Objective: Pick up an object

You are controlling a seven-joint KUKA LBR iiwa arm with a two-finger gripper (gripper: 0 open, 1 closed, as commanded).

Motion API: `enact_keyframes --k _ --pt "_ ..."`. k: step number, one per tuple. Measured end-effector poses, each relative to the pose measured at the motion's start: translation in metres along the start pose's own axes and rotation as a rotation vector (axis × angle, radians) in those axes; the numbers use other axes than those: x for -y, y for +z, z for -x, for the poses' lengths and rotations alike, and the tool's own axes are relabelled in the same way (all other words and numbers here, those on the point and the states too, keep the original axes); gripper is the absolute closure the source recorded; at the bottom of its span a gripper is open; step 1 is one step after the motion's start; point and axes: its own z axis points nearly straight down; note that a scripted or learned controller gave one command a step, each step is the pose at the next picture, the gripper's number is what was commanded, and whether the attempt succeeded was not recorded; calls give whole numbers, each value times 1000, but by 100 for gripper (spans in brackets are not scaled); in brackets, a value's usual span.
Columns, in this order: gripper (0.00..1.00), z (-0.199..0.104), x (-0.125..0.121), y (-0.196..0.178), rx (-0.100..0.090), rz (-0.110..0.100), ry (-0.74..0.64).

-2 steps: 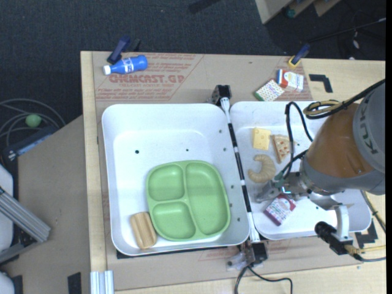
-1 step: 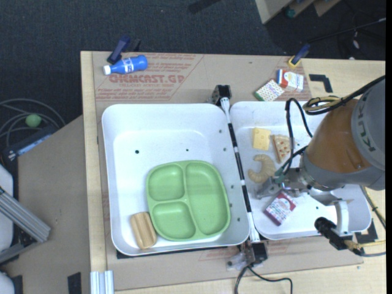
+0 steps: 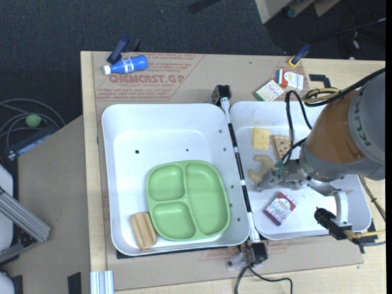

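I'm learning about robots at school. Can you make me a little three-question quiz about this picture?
1. True or false: the green plate lies in the left bin.
2. Which bin is the gripper over? A) left B) right
3. Fill in: the tan bread-like block lies beside the plate's ____ corner (near-left or far-right).

Key: 1 true. 2 B, the right bin, near the yellow block and the red and white packet. 3 near-left.

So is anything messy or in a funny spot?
Mostly tidy. The green plate sits flat in the left bin, with a tan block beside it. The odd bits are outside the bins: a blue bottle lying on its side and small packets on the bench.
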Motion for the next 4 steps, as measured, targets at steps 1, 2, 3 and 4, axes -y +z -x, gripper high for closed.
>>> enact_keyframes --k 1,2,3,4 --pt "0 24 -80 -1 0 0 -1" --pt "0 46 -159 0 0 0 -1" --pt "100 46 -159 -11 2 0 -2" --pt "100 -44 -143 -102 -2 5 -4"
